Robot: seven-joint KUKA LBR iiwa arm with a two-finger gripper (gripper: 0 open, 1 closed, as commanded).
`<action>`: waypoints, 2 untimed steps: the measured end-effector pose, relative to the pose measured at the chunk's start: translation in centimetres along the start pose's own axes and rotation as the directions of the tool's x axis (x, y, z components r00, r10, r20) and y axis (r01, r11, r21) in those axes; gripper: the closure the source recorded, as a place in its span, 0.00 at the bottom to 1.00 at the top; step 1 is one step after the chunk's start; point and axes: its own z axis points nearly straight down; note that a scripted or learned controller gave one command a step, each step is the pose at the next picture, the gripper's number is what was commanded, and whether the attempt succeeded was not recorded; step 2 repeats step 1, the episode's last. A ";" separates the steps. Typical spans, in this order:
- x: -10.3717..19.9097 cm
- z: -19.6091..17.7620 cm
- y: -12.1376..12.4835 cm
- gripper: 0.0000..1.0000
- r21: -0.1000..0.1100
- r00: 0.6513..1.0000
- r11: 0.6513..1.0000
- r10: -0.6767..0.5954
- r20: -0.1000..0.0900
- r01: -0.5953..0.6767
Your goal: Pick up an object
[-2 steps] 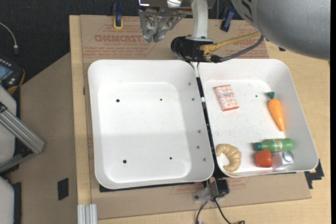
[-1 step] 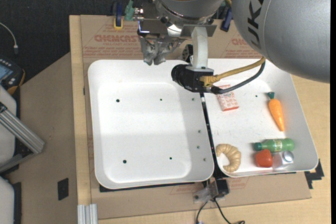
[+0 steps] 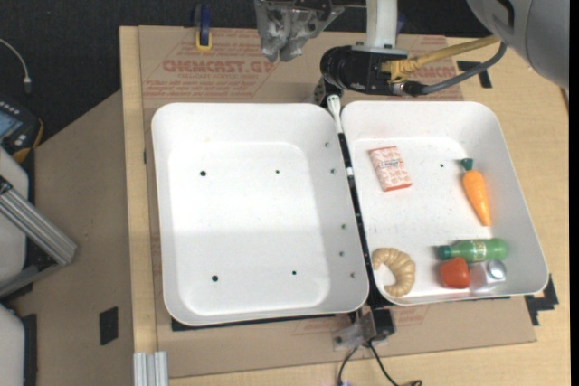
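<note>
Both white bins (image 3: 181, 194) look like smooth, faintly glossy plastic, the surface (image 3: 434, 72) beneath like matt brown cardboard, the end effector (image 3: 288, 36) like dull grey metal.

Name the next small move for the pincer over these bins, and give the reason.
Probably swing the pincer toward the right white bin and stop above the pink rectangular packet. The pincer hangs beyond the bins' far edge, over the cardboard, while the packet lies flat and apart from the other items, so it looks like the easiest target.
</note>
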 end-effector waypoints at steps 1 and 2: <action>0.0 -3.3 -1.0 1.00 0.004 1.000 1.000 0.001 0.002 -0.001; 0.0 -3.3 -1.0 1.00 0.004 1.000 1.000 0.001 0.002 -0.001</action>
